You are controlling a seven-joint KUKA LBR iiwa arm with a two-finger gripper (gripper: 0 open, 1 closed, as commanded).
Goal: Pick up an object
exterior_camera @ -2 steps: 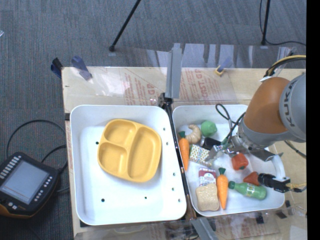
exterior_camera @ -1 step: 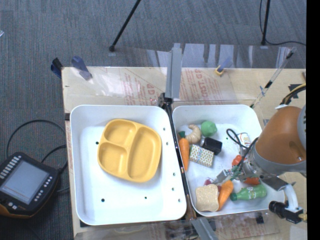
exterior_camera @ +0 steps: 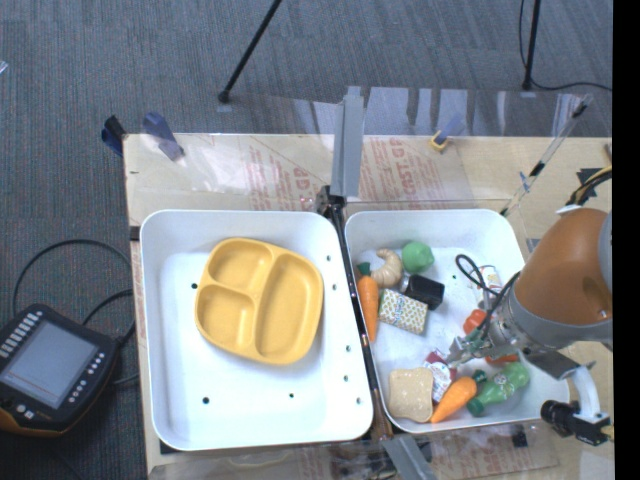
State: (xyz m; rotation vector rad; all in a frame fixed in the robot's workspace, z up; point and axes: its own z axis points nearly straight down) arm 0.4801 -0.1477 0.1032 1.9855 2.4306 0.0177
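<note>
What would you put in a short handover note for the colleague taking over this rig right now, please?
Claw: low over the right bin, among the toys near its front right corner; whether it is open or shut cannot be made out, and nothing is visibly held.
Things: the right bin holds a long carrot by its left wall, a croissant, a green ball, a patterned box, a black block, a bread slice, a second carrot and a green bottle. The left bin holds a yellow divided plate.
Done: arm positioned over the clutter.
Left: grasp one object and lift it.
</note>
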